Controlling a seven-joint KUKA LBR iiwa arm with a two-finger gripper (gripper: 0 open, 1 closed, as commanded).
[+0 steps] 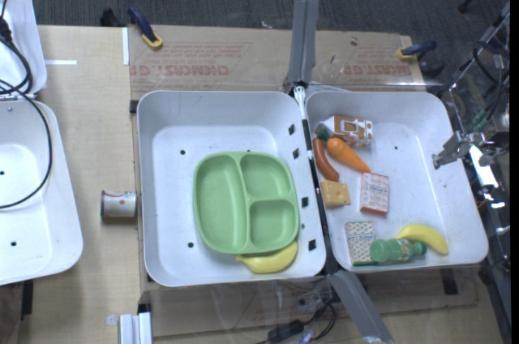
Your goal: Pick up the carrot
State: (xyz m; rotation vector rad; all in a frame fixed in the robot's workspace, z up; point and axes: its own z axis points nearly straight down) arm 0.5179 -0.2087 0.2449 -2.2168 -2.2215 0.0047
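At the far left a small can (119, 204) is seen on the bench, just beside the left bin (162, 115). A green plate (246, 201) lies in that bin, and a left banana (270, 260) is tucked partly under its near edge. In the right bin (418, 172), the carrot (347, 153) is found near the left wall towards the far end, lying flat at a slant with its green top pointing to the far left. It is touched or nearly touched by a sausage (325, 161) on its left and a box (354, 129) just behind it. A cracker (335, 193) and a packet (375, 193) lie near its tip, and a bottle (397, 250) and a right banana (423, 237) are well apart at the near end. The carrot is judged to be light, stiff and smooth, so some slipping is to be expected. It is best taken across its thick middle, where most room is left from the sausage. The gripper (454, 149) is seen at the bin's right wall, well apart from the carrot, and whether it is released or clenched cannot be told
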